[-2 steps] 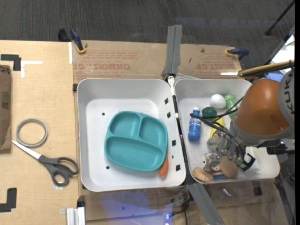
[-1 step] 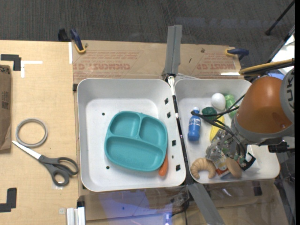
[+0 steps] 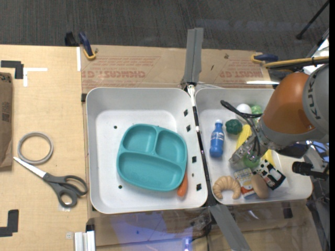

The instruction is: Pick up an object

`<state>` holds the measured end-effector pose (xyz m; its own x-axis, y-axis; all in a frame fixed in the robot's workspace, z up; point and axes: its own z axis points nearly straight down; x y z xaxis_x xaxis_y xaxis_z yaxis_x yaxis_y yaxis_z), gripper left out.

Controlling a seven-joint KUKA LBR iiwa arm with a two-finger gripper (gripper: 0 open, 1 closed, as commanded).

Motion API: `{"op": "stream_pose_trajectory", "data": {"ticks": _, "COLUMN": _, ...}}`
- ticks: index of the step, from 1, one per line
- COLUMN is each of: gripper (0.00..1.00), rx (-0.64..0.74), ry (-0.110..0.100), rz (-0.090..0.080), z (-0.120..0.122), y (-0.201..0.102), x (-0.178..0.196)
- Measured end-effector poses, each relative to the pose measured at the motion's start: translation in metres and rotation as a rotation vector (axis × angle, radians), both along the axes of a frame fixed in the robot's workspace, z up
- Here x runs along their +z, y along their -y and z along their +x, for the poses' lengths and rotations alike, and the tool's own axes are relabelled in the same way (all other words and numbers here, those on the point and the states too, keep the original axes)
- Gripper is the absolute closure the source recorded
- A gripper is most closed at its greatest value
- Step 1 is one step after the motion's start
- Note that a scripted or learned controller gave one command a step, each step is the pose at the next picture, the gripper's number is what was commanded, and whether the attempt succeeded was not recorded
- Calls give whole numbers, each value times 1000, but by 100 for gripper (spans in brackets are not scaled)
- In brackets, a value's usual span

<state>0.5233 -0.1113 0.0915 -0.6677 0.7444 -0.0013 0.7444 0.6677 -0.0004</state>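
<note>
My gripper [image 3: 247, 156] is down inside the right bin [image 3: 209, 106], below the arm's orange band [image 3: 285, 107]. It hovers over a yellow object [image 3: 244, 134] and a cluster of small items. Close around it lie a blue bottle [image 3: 216, 138], a dark green ball [image 3: 233, 125], a croissant [image 3: 227, 187], a brown piece [image 3: 259, 186] and a black-and-white block [image 3: 270, 173]. A white ball [image 3: 243, 109] and a light green item [image 3: 256, 109] sit at the back, partly hidden by the arm. The arm's body hides what lies directly under the gripper.
The left bin [image 3: 99, 140] holds a teal divided plate [image 3: 152, 157] with an orange carrot [image 3: 182, 186] at its lower right edge. Scissors [image 3: 55, 182] and a tape roll [image 3: 35, 147] lie on the bench at left. A grey divider strip [image 3: 193, 56] runs between the bins.
</note>
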Motion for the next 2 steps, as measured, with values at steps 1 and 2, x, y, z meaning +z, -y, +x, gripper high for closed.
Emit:
{"op": "stream_pose_trajectory", "data": {"ticks": 1, "gripper": 100, "rx": -152, "ry": 0, "rz": 0, "z": -4, "y": -61, "x": 100}}
{"op": "stream_pose_trajectory", "data": {"ticks": 2, "gripper": 100, "rx": -258, "ry": -2, "rz": 0, "z": -46, "y": 7, "x": 76}}
